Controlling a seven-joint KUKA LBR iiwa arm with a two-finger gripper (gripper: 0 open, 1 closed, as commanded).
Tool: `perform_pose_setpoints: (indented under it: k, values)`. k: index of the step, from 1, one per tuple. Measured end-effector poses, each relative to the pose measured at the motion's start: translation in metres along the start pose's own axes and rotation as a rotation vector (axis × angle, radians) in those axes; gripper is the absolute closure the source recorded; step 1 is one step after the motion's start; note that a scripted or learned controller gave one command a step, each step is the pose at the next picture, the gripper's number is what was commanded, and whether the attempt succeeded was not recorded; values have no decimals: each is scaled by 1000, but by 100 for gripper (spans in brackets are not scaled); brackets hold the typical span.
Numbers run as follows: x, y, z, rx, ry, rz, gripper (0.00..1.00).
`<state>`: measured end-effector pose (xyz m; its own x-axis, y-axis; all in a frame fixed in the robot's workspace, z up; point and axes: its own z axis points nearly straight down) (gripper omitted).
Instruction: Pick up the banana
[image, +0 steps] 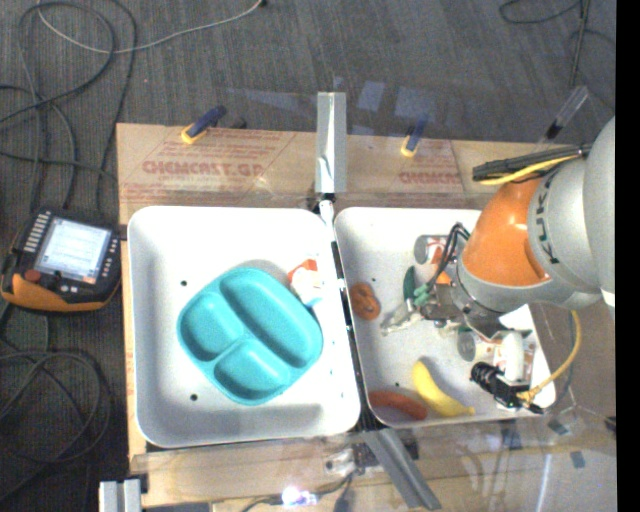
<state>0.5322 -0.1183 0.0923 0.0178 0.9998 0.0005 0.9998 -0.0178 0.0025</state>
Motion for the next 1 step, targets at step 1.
perform_pose_setpoints:
  k: [1]
  values:
    - [-22,-37,3,-15,-5,-236,0]
